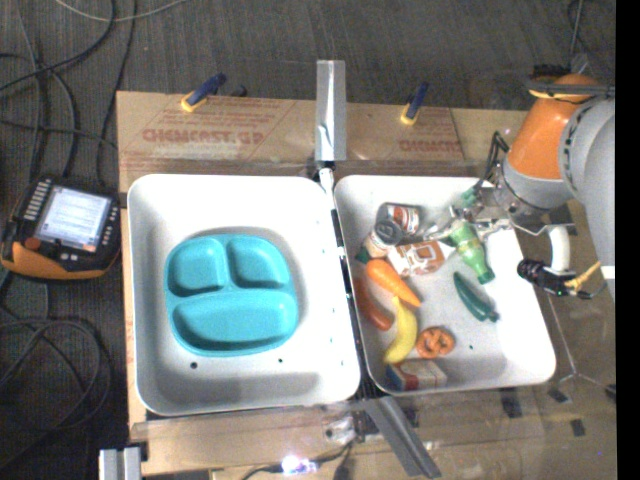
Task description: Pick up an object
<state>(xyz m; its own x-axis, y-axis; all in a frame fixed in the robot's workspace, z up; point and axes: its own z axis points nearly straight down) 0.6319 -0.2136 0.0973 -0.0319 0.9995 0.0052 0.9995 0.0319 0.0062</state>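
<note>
I see my tool [478, 208] low over the far right corner of the right bin [535, 353]; I cannot tell its state. The green bottle [470, 247] lies just nearer, its long axis running from far-left to near-right.

A blue tray [233, 293] with three compartments lies in the left bin [145, 268], left of the frame's middle. The right bin [530, 353] sits just beside it, their rims meeting along the centre. Both rest on a cardboard sheet [245, 133], which two clamps, one [203, 91] at upper left and one [414, 102] at upper right, grip at its top edge. A metal bar [330, 108] stands at top centre between them. A pendant [65, 226] with a lit screen lies at the left edge, with cables [60, 28] trailing over the dark floor.
</note>
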